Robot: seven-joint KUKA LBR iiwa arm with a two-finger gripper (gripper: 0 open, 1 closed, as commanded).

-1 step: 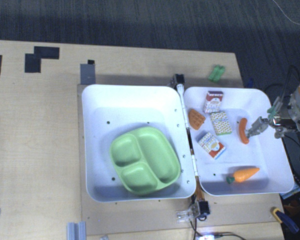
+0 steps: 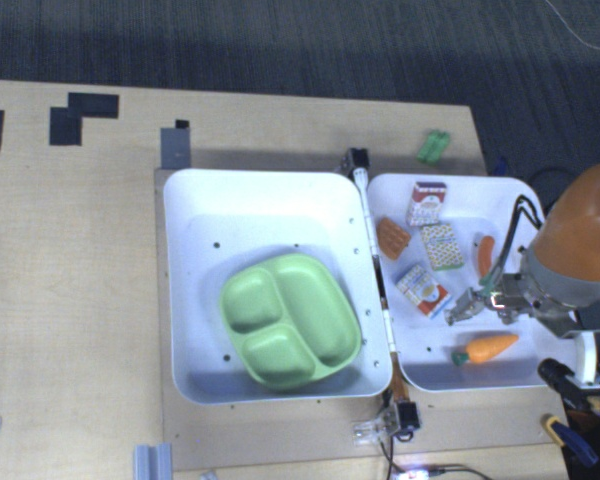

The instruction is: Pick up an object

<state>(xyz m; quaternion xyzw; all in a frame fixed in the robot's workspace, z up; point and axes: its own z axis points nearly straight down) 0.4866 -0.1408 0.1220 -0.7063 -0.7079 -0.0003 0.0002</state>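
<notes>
Orange toy carrot [image 2: 490, 347] not picked up yet, nothing lifted so far.

It's lying near the front of the right white bin [image 2: 420, 368], just below the metal gripper [image 2: 470, 308]; whether the pincer is open or closed can't be told, and no object is seen between it.

divided plate [image 2: 290, 318] in left bin [image 2: 195, 268] | carrot [image 2: 488, 348] in right bin [image 2: 510, 193]

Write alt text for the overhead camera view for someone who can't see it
A grey robot arm's pincer hovers in the right white bin, among a toy carrot, small food packets and other toy foods. The left white bin holds a green divided plate. Both bins sit on a pale wooden bench.
</notes>
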